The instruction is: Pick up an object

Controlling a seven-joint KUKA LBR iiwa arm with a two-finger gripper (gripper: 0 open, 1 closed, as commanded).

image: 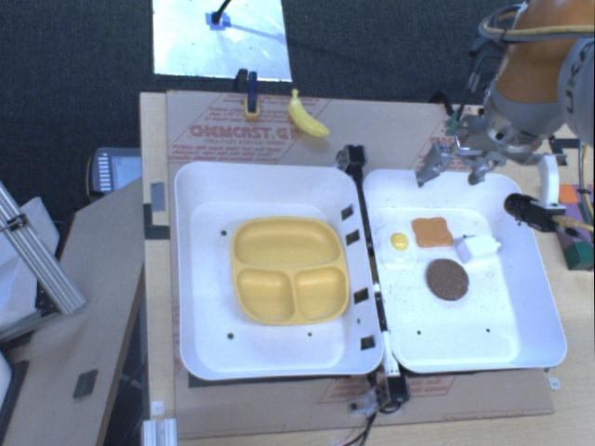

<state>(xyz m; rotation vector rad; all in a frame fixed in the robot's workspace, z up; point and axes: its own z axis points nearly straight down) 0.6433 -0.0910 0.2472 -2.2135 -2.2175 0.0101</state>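
Observation:
In the right bin (pixel 521 342) lie an orange square slab (pixel 431 232), a small yellow round piece (pixel 399 242), a white block (pixel 475 247) and a brown round disc (pixel 447 280). My gripper (pixel 453 167) hangs over the bin's far rim, above and behind the orange slab. Its two fingers are spread apart with nothing between them. The left bin (pixel 200 203) holds a yellow divided tray (pixel 284 269).
A yellow banana (pixel 306 117) and a yellow-and-black clamp (pixel 250 95) lie on the cardboard behind the left bin. A shiny metal sheet (pixel 221 26) sits further back. A black hinge strip (pixel 364 249) runs between the bins. Cables and gear crowd the right edge.

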